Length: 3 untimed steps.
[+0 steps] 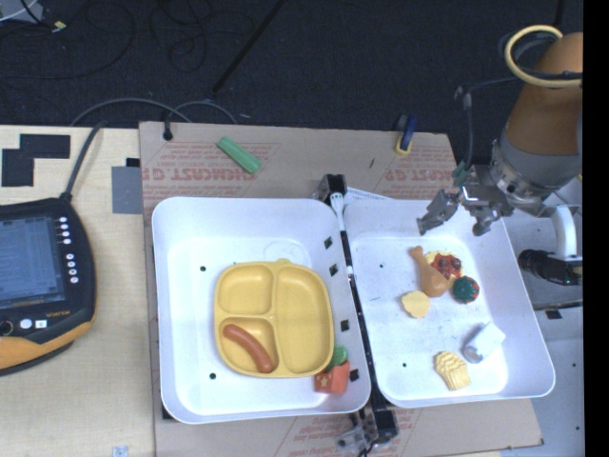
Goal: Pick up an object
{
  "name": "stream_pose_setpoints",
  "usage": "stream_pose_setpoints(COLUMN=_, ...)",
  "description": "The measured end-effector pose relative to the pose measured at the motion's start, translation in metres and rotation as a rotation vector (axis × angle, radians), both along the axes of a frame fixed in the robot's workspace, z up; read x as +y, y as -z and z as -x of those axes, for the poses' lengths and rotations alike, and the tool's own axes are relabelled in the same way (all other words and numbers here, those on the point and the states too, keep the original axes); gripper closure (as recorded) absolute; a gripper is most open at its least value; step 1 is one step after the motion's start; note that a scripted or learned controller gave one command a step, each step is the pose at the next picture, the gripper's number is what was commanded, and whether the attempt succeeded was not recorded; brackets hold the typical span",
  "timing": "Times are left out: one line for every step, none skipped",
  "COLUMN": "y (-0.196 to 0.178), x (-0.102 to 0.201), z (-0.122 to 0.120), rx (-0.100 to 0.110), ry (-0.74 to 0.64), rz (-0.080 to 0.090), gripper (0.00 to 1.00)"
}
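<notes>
Objects to pick: in the right bin [533,374] — an orange-brown drumstick-shaped piece [427,269] touching a red and yellow item [444,263], a dark green ball [465,289] just beside them, a pale yellow chunk [415,304] below, a white-grey piece [483,339] and a ridged yellow piece [453,369] nearer the front edge.
Gripper [460,215]: above the right bin's back edge, fingers spread wide, nothing between them — apart from every object.
Arm [544,112]: grey with orange band, reaching in from the right.
Left bin [181,350]: yellow divided plate [276,314] bearing a sausage [248,347]; a red and green item [333,375] at the plate's front right corner.
Surroundings: green block [238,154] on cardboard behind the bins; handheld control pendant [38,279] at far left.
</notes>
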<state>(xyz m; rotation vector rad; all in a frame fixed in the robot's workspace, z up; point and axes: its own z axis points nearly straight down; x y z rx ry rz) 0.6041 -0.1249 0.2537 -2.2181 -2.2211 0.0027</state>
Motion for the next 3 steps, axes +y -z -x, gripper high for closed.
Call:
stream_pose_setpoints(y=0.174, x=0.015, z=0.023, rx=0.003, ry=0.000, rz=-0.001, gripper=0.00)
stream_pose_setpoints(y=0.156, x=0.012, z=0.022, rx=0.001, ry=0.007, rz=-0.001, gripper=1.00)
stream_pose_setpoints(y=0.061, x=0.109, z=0.053, rx=-0.007, ry=-0.008, rz=-0.004, gripper=1.00)
